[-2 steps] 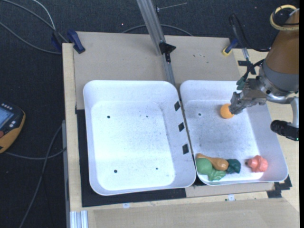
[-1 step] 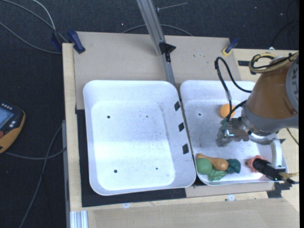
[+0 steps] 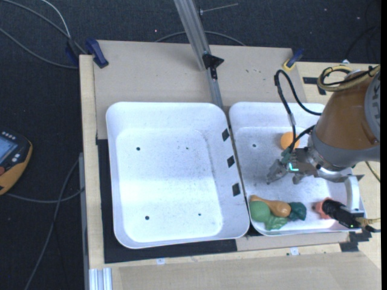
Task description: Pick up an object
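Over in the right bin (image 3: pixel 260 116), the gripper (image 3: pixel 279 170) hangs just above the bare white floor. Its fingers look spread a little with nothing between them. The pickable stuff sits along the near edge: a green toy (image 3: pixel 264 214) touching a tan pear-shaped piece (image 3: pixel 275 206), then a dark teal lump (image 3: pixel 297 210). An orange ball (image 3: pixel 286 141) sits farther back, next to the arm (image 3: pixel 347 125).

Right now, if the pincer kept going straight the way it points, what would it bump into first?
Probably the bare white floor of the right bin. The pincer points down and leftward, and nothing lies under its tips. The toys sit nearer the front edge, though depth is hard to judge.
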Available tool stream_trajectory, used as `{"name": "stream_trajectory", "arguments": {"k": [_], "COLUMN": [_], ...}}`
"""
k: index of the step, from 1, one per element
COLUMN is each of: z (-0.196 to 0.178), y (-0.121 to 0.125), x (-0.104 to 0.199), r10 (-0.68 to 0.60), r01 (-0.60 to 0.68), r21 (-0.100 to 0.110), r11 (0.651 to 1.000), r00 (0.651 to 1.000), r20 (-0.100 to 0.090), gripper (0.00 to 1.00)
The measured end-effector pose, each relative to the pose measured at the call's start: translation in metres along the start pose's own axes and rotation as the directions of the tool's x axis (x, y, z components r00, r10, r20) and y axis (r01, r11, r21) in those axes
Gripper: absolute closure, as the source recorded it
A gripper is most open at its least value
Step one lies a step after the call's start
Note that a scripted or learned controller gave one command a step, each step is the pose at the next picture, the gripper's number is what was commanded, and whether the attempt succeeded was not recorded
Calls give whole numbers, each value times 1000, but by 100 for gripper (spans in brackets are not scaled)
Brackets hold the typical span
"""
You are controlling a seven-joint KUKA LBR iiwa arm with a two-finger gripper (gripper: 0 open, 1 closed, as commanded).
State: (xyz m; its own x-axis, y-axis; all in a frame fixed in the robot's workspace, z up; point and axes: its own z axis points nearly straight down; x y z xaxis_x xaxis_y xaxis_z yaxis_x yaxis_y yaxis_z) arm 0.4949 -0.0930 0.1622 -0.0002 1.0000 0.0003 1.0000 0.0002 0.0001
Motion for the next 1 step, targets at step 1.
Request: {"name": "stream_trajectory", "arguments": {"k": [1], "z": [74], "y": [-14], "x": [-9], "r10": [1], "r01": [-1], "r21": [0], "r11": [1000], "r00": [1000], "r20": [0], "gripper": [0]}}
